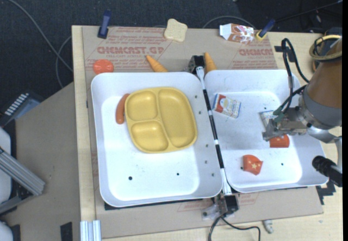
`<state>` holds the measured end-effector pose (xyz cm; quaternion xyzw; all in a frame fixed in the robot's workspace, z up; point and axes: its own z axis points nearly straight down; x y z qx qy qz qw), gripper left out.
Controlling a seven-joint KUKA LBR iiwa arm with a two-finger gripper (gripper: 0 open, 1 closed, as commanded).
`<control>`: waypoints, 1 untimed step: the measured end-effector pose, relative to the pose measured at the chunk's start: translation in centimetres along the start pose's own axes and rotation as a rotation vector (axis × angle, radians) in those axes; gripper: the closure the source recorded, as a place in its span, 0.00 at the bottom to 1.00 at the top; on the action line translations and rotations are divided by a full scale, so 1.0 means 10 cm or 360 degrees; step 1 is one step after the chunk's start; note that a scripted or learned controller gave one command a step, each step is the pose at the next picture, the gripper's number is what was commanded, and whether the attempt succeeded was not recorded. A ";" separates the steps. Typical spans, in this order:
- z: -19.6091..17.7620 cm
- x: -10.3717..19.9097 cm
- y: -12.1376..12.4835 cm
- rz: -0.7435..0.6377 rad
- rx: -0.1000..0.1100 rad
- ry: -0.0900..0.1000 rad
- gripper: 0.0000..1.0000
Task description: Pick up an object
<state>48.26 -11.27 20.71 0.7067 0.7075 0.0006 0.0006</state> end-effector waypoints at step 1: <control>0.23 0.53 -0.04 0.0000 0.0007 0.0002 1.00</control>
